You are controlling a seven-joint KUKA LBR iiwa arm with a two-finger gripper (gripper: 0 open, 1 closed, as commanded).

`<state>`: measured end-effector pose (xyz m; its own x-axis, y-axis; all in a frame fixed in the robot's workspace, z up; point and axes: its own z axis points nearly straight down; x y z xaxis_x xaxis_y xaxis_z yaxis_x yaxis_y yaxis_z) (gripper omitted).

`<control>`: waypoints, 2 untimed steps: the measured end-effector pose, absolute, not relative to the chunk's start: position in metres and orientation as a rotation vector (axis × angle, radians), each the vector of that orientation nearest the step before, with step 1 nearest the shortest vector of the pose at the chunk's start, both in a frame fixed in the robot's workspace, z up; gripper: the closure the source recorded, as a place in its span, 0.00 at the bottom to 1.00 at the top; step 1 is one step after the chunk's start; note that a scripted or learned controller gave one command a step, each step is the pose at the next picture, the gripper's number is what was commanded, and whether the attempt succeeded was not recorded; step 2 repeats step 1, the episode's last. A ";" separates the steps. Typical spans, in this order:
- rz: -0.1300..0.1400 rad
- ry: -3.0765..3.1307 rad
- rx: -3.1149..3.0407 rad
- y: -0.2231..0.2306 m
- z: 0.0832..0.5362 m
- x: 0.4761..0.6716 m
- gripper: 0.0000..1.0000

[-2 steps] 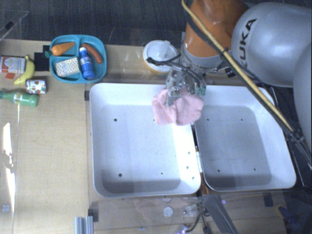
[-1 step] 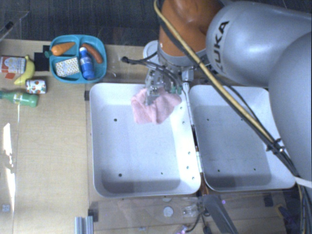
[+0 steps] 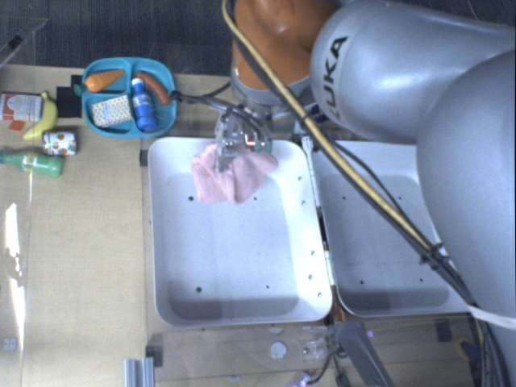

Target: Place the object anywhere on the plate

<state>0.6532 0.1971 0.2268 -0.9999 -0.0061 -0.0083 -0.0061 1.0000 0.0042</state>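
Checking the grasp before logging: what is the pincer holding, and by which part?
The pincer grips the pink cloth by its upper edge, at the top of the left bin.

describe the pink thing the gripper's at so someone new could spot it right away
Start at the left white bin of the two side by side, then go to its far edge, where the grey arm's gripper comes down. The pink cloth lies crumpled right beneath it, against the bin's floor. It is the sole soft, pink item; the other small things sit outside the bin by the blue divided plate.
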 end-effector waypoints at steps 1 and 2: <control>0.007 3.133 -0.009 0.197 0.227 0.653 0.00; 0.007 3.133 -0.009 0.197 0.227 0.653 0.00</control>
